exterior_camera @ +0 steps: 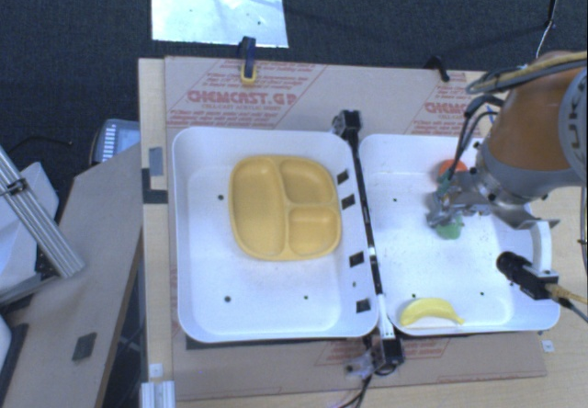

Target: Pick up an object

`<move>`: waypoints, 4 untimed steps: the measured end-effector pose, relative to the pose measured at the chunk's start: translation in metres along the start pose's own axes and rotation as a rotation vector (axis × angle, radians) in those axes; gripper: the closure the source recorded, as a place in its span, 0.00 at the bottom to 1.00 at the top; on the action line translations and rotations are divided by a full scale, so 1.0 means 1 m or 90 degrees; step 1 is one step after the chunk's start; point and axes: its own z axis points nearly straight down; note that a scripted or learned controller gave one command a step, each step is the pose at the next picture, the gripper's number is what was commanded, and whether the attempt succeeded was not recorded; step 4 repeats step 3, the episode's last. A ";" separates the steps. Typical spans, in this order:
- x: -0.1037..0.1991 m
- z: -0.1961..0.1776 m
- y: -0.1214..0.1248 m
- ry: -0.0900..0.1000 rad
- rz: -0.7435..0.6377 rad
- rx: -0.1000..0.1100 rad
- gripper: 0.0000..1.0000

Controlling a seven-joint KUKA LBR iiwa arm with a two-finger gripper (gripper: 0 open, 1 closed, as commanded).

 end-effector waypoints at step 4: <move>0.155 -0.017 -0.029 0.000 0.000 0.000 1.00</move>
